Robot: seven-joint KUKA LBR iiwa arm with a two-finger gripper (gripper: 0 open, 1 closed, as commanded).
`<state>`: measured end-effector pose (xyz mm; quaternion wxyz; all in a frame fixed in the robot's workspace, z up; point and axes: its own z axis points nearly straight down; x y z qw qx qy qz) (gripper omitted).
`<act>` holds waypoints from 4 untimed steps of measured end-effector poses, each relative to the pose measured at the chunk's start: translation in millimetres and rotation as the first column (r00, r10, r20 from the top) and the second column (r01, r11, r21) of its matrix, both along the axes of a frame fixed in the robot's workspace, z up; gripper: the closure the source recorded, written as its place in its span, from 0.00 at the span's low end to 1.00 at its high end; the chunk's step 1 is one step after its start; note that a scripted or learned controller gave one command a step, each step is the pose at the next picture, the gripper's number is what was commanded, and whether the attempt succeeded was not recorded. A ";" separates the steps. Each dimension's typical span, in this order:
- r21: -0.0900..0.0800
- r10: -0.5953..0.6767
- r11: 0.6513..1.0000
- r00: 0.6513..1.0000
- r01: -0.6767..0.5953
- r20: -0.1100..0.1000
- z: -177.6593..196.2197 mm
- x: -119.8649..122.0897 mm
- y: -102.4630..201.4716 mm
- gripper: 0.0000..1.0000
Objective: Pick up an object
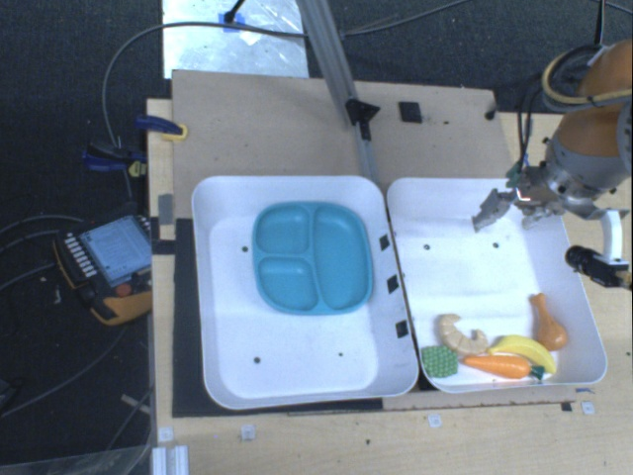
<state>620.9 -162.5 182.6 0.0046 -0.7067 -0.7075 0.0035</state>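
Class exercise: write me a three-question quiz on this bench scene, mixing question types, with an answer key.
1. True or false: the blue plate lies in the left bin.
2. Which toy lies nearest the right bin's front edge? A carrot B banana C pear
3. Fill in: the gripper hovers over the ___ bin.

Key: 1 true; 2 A; 3 right.

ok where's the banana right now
In the camera view, the banana lies in the right bin's near right corner, just above the carrot and beside the beige piece.
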 end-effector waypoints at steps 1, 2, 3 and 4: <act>-0.002 0.003 1.000 1.000 -0.003 0.013 8.3 3.2 0.3 0.00; -0.002 0.006 1.000 1.000 -0.006 0.012 -49.1 10.5 5.1 0.00; -0.003 0.005 1.000 1.000 -0.005 0.015 -98.7 11.8 5.2 0.00; -0.004 0.008 1.000 1.000 -0.008 0.021 -84.2 13.9 5.1 1.00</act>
